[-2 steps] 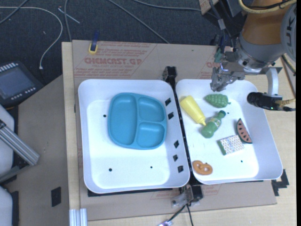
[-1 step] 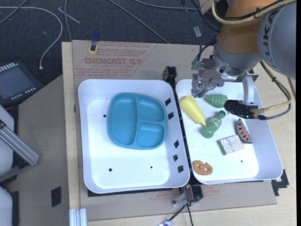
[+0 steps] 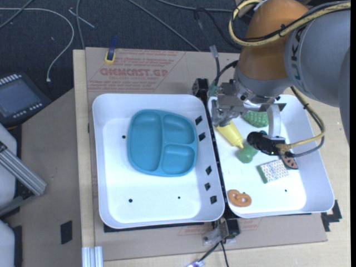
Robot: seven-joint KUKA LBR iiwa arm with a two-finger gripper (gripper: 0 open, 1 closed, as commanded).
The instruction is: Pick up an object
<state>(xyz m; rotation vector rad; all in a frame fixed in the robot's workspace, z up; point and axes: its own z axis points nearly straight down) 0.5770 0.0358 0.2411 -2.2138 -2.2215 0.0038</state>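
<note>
Arm (image 3: 317, 38): smooth grey casing, rounded links, part of a dark letter marking visible on the grey shell. Orange band (image 3: 272, 24): glossy, dome-shaped, above the wrist. Yellow cable (image 3: 245, 15) loops around the orange section; a second yellow-and-black cable (image 3: 311, 141) trails lower down. Wrist flange: grey metal ring. Hand (image 3: 225, 110): silver-grey metal block with dark fittings and thin black wiring attached.

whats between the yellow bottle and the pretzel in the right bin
In the camera view, a small green object lies just below the yellow bottle; from there to the pretzel is bare white bin floor.
</note>
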